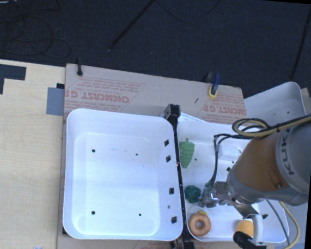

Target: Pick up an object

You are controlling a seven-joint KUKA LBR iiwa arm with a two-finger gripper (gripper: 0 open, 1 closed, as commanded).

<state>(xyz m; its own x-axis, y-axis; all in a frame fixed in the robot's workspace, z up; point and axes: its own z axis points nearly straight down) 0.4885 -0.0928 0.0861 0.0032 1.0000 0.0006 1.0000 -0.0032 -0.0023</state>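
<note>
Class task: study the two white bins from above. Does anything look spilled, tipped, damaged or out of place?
Nothing stands out. The green object, dark teal object and doughnut-like ring all lie inside the right bin, none spilled or broken.

A cardboard sheet [147, 93] (printed lettering) underlies the bins — a blue-and-yellow clamp [214, 84] grips its far edge.

Grey arm [300, 157] with orange band, white KUKA lettering, looping black and yellow cables.
</note>
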